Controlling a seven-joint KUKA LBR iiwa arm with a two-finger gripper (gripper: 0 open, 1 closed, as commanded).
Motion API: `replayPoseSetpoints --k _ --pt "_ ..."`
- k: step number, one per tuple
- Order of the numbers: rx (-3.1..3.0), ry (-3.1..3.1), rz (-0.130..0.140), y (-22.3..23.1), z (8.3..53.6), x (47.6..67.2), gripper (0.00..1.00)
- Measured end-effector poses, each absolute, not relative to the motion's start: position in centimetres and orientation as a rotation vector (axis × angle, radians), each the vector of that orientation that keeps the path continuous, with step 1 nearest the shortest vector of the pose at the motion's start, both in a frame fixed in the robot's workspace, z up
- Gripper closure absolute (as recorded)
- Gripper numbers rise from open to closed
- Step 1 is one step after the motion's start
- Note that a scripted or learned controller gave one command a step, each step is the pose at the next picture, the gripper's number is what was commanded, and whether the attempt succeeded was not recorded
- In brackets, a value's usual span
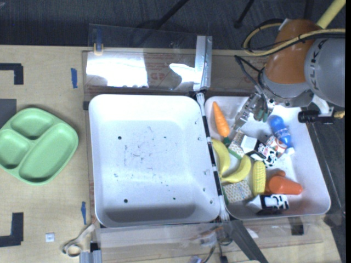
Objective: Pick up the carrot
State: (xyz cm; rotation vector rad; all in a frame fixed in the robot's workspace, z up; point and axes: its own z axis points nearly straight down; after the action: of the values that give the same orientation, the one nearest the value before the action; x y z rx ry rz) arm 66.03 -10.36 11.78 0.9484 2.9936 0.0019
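Fingers (parted) of the gripper [242, 129] hang just beside the carrot [220, 120].

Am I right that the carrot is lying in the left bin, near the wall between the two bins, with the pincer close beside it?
Not quite. The carrot lies in the right bin, not the left one. The rest holds: the camera view shows it near the dividing wall, with the pincer close beside it.

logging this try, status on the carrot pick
Gripper low in right bin, just right of carrot. Carrot lies free by the bin's left wall. Banana just below it.
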Motion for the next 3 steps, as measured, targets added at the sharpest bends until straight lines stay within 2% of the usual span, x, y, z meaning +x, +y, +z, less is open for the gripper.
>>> replayPoseSetpoints --k 1,2,3 --pt "1.268 2.869 0.003 -9.0 18.6 63.3 1.00" --pt "1.507 2.751 0.004 -7.0 18.6 63.4 1.00" --pt "1.506 2.752 0.004 -7.0 18.6 63.4 0.00"
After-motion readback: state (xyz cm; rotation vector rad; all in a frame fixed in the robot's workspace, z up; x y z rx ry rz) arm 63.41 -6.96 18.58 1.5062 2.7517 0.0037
